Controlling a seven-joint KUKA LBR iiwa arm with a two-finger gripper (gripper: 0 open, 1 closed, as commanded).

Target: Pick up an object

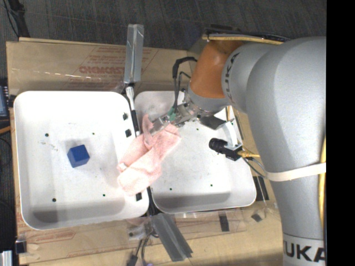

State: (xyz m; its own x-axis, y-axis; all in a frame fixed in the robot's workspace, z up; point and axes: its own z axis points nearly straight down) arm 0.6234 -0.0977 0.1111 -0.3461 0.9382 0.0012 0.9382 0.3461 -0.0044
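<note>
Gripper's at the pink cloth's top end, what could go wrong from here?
1. The pink cloth drapes over the divider between the left bin and right bin; lifting may drag it against the rims and pull it loose.
2. The gripper meets just one bunched corner, so the grasp may be thin and slip.
3. The trailing end could sweep toward the blue cube.

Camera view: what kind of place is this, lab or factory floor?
Probably a robotics lab grasping rig: KUKA arm over two white bins, test objects like a blue cube and pink cloth, cardboard-covered bench.
</note>
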